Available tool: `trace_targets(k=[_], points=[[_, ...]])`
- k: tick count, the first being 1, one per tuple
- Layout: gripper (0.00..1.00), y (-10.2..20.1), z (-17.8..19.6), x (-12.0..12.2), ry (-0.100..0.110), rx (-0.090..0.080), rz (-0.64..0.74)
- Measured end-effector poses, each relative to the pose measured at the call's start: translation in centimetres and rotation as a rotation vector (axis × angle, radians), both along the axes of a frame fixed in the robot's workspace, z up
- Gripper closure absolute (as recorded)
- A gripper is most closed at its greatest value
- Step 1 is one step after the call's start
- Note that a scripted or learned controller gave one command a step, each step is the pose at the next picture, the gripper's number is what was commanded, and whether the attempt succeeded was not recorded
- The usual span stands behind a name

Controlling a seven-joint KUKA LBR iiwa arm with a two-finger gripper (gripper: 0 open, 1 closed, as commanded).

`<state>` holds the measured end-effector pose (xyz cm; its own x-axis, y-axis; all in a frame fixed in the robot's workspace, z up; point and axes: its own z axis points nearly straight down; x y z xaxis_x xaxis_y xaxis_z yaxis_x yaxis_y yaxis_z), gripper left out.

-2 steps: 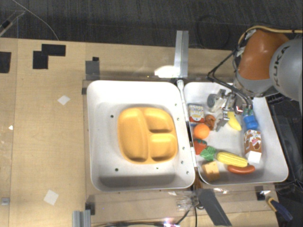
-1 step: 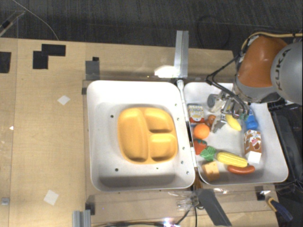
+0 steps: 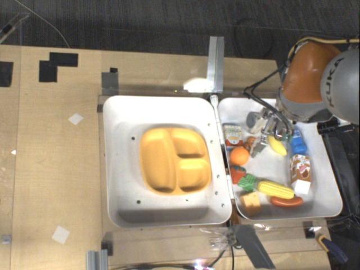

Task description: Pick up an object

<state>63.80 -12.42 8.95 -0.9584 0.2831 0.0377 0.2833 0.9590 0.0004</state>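
Toys crowd the right bin [image 3: 329, 204]: an orange [image 3: 239, 156] at nine o'clock, corn cob [image 3: 274, 189] and red chili [image 3: 287, 202] at six, a bottle [image 3: 301, 173] at three. A yellow divided tray [image 3: 173, 160] fills the left bin [image 3: 121, 151]. The arm [image 3: 318, 80] angles in from two o'clock; its gripper [image 3: 262, 135] hovers beside a banana [image 3: 277, 145], finger state unclear.
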Motion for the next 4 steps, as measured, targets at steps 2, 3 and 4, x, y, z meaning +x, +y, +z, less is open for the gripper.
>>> trace_targets(k=[2, 3, 4], points=[[0.00, -0.3, 0.0, -0.4, -0.017, -0.008, 0.073], [1.00, -0.6, 1.7, 0.5, -0.057, -0.020, 0.074], [1.00, -1.4, 0.2, -4.0, -0.052, -0.015, -0.294]])
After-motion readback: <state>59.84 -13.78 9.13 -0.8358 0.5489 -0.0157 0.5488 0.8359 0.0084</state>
